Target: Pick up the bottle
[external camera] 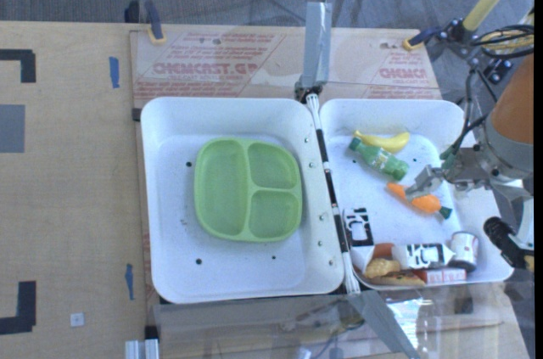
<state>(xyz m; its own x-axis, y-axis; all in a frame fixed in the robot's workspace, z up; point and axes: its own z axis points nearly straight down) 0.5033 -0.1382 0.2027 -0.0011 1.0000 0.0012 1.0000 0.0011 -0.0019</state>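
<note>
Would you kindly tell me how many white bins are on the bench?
2: the left bin holds a green plate; the right bin holds the bottle.

Right white bin (339, 115): the green plastic bottle (379, 159) lies flanked closely, with a yellow toy banana (383, 140) touching its far side and an orange toy carrot (417, 198) just beside its near end, where the two-finger gripper (422, 182) hangs. Bare floor lies left of the bottle toward the bin's dividing wall. The near rim is crowded by a small white can (463, 247), a flat white packet (428, 255) and brown toy food (383, 267).
</note>
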